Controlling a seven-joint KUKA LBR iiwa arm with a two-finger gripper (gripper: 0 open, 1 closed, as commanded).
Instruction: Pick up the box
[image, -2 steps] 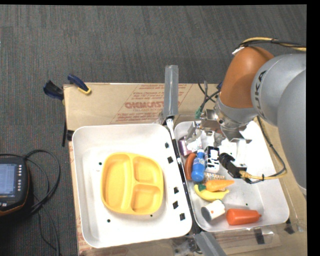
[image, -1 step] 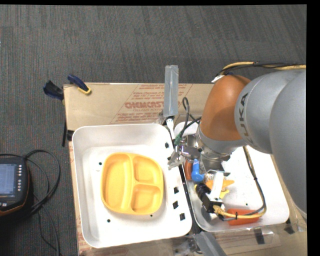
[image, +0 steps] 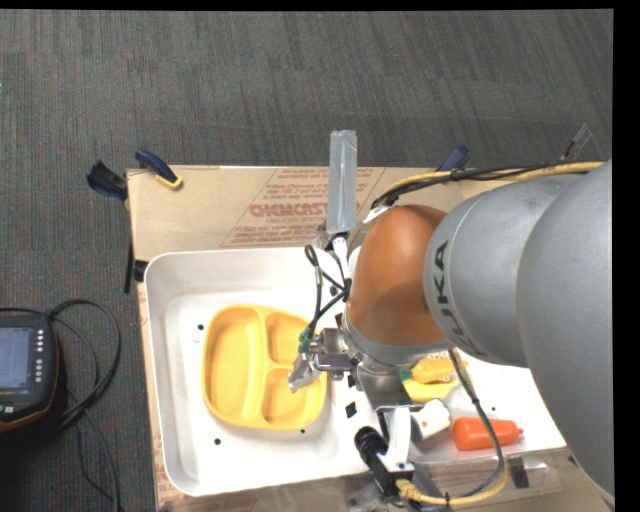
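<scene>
The grey arm (image: 520, 270) was positioned over the right white bin (image: 540, 425); a box was yet to be located and approached.

The arm's grey bulk and orange band (image: 395, 275) cover the claw, so its state cannot be told. Beneath them most of the right bin (image: 535, 425) is hidden, the box with it. A yellow thing (image: 437, 372) and a white one (image: 432, 418) peep out, too covered to identify
</scene>
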